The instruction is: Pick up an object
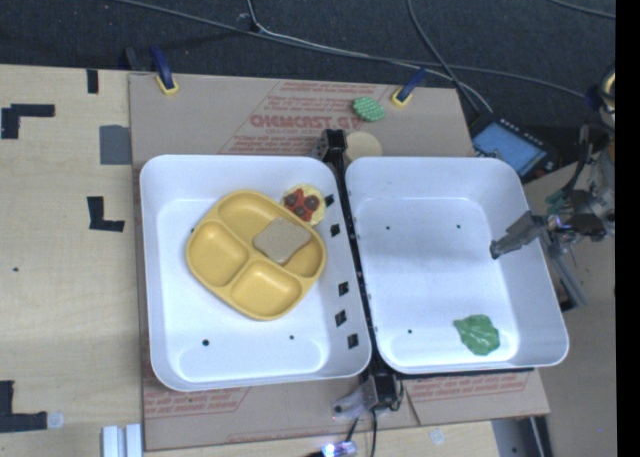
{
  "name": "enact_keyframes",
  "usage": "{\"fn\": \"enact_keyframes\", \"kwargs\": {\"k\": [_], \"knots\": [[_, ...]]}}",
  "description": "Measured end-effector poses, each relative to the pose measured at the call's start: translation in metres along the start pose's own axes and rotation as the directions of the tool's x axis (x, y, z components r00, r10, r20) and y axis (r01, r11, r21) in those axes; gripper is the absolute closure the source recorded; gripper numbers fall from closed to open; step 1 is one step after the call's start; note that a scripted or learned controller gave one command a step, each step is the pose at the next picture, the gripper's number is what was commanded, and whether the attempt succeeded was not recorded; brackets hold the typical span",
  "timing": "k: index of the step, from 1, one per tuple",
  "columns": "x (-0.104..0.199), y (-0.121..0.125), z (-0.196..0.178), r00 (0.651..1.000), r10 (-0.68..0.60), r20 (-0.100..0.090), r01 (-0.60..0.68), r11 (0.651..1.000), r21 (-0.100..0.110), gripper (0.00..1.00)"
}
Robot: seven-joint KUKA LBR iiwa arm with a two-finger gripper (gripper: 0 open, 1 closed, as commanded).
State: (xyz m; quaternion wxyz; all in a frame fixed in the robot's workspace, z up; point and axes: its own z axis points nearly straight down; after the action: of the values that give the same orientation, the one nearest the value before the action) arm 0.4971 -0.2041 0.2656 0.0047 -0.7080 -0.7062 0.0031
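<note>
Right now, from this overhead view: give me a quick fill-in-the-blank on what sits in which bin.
1. The yellow divided tray lies in the ____ bin.
2. The green lump lies in the ____ bin.
3. The flat tan piece rests on the ____.
4. The end effector hangs over the right bin's ____ edge.

Missing words: left; right; yellow divided tray; right

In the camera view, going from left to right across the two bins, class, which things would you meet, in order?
Yellow divided plate → tan slice lying on the plate → dark red berries at the plate's upper right edge → green lump in the right bin → gripper over that bin's right rim.
</note>
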Motion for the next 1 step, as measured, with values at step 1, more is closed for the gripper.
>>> {"fn": "enact_keyframes", "kwargs": {"k": [1], "knots": [[0.0005, 0.002, -0.0051, 1.0, -0.004, 0.002, 0.004, 1.0, -0.01, 0.0]]}}
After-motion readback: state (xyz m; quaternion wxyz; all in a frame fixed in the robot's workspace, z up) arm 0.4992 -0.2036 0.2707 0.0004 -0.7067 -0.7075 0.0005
